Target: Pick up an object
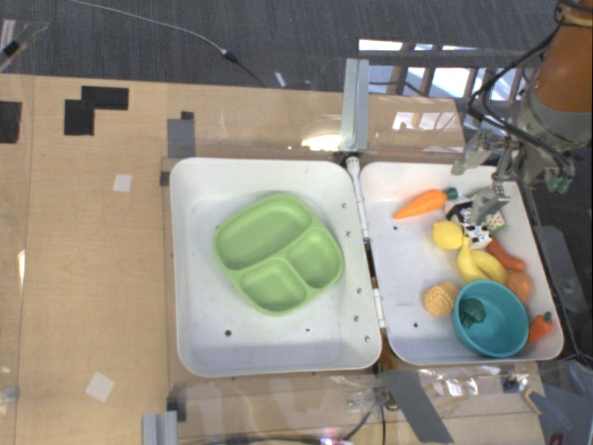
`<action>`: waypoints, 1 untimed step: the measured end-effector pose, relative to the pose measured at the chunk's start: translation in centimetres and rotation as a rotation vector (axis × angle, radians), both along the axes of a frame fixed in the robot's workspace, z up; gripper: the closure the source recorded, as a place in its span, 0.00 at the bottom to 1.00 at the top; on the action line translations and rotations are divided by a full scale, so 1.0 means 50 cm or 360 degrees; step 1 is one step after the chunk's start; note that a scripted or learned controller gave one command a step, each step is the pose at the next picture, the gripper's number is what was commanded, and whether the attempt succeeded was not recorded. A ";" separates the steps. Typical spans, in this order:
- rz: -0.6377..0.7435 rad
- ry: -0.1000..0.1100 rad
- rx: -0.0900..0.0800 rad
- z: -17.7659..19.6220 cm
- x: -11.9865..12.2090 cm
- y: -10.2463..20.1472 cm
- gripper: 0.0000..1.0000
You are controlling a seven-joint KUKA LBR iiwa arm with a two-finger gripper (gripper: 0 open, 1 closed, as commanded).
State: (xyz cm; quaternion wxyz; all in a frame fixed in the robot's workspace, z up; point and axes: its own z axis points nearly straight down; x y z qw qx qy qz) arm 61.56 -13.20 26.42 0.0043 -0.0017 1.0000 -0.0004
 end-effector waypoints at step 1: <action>-0.0285 0.0011 0.0004 -0.198 -0.058 -0.013 0.00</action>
